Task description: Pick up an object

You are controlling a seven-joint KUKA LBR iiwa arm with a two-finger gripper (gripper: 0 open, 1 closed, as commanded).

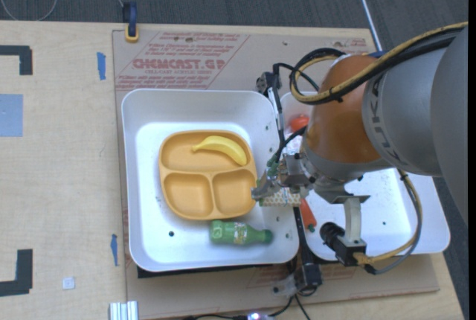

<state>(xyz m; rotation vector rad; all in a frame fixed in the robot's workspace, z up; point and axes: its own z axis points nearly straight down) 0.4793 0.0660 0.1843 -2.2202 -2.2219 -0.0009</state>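
Whether the jaws are parted cannot be told as the gripper (pixel 277 190) hovers beside the yellow tray (pixel 210 183), approaching, needing descent.

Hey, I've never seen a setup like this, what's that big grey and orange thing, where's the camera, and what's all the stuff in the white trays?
The big grey and orange thing is a robot arm, reaching in from the right. One fixed camera looks down on the bench at a slant. Its job is to pick up an object. At the arm's tip is a small gripper, low over the seam between two shallow white bins. Whether it holds anything is hard to tell. The left bin holds an orange divided plate with a yellow banana in its top section, and a green bottle lying on its side just below the plate. The right bin is largely hidden by the arm.
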